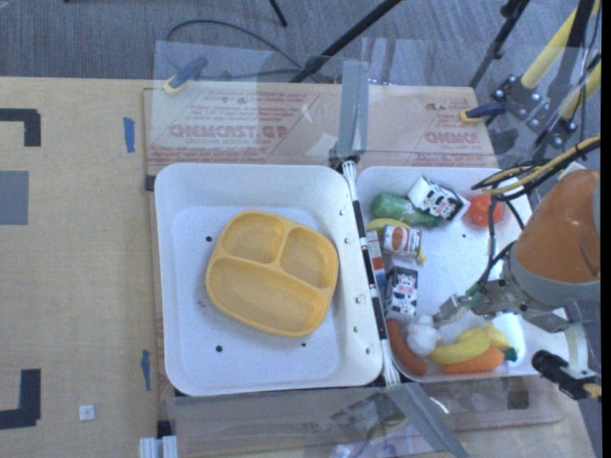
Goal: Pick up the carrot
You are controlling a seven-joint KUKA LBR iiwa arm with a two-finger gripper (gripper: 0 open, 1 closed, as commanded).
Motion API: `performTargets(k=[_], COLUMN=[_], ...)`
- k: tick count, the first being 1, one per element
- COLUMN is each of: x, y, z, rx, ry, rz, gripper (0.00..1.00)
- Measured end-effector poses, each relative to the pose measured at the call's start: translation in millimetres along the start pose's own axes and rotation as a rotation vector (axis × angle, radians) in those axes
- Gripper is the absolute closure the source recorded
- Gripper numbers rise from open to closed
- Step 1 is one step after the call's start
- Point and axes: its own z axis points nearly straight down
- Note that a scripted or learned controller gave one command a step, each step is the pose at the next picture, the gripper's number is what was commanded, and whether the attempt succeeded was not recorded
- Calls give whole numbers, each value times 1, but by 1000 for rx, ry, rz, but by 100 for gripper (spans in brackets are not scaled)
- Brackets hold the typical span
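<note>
The carrot (474, 361) is orange with a small green tip. It lies along the front wall of the right bin (449, 177), just below a yellow banana (466, 345). My gripper (465, 304) hangs low over the right bin's front right part. It is a little above and behind the banana and the carrot, and nothing shows in its grasp. The arm's grey body and orange band (565, 235) cover the bin's right side.
The left bin (181, 256) holds a yellow divided plate (272, 272). The right bin also holds a red sausage (406, 347), a white ball (422, 333), two cow-print cartons (403, 292) (434, 198), a can (403, 240), a green vegetable (399, 208) and a red tomato (482, 210).
</note>
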Motion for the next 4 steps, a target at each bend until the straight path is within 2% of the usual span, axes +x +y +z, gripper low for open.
performTargets(k=[1,2,3,4], x=[-1,29,-4,-4], y=[0,4,2,2], z=[-9,-225,-330,-330], rx=[0,5,6,6], ry=[0,1,0,1], rz=[3,-172,-54,-54], gripper=[100,100,100,0])
